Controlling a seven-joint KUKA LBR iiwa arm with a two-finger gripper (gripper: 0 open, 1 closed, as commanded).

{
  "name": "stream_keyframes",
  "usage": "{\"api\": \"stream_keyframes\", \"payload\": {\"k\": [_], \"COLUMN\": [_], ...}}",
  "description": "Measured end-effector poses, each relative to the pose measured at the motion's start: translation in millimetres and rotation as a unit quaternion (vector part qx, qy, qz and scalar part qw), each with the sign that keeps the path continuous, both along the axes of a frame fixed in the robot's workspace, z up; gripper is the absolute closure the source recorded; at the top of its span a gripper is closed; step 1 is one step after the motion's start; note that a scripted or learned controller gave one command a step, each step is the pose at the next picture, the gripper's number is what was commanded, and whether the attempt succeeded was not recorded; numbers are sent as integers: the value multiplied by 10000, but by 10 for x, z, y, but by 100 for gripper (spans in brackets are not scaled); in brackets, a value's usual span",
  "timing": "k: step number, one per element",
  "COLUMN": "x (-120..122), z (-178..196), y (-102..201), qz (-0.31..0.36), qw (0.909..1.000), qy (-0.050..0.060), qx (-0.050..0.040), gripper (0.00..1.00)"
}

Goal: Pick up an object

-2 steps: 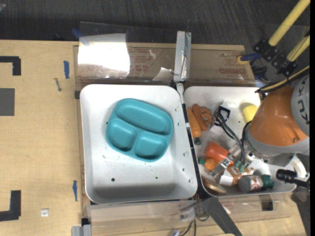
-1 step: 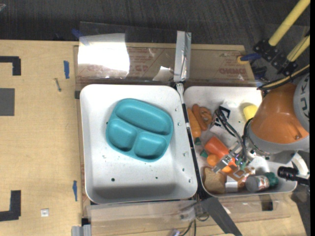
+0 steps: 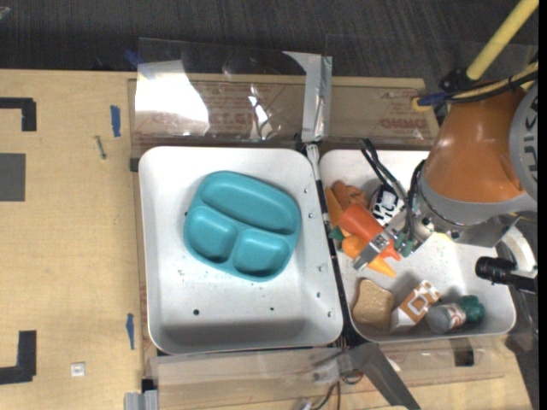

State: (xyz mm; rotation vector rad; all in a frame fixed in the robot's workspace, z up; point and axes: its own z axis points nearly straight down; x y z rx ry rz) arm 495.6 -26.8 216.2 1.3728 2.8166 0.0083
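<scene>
A: Teal divided plate [image 3: 242, 223] sits alone in the left bin [image 3: 162, 297], flat, near the bin's middle. Untouched, as far as I can judge.

B: Noted. And the right bin [image 3: 496, 319]?

A: Cluttered. Orange carrot-like pieces [image 3: 355, 216] by the left wall, a tan bread slice [image 3: 373, 304] at the front, then a small orange-and-white block [image 3: 420, 301], then a grey and green bottle-shaped thing [image 3: 455, 313] lying on its side.

B: Gripper?

A: Gripper [image 3: 382, 250] is low among the orange pieces, the arm's orange band [image 3: 474, 156] above it. It looks to be touching them or just beside. Whether the grip is spread or closed I cannot tell; cables and clutter blur it.

B: Progress, then?

A: My judgement: reach made, pick not confirmed. Nothing is visibly lifted. Grasp and lift remain, likeliest target an orange piece.
</scene>
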Motion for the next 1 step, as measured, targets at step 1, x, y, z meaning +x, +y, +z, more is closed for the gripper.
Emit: {"api": "stream_keyframes", "payload": {"k": [1], "x": [-2], "z": [508], "y": [404], "qz": [-1973], "qw": [9804], "qy": [13], "qx": [5], "gripper": [100]}}
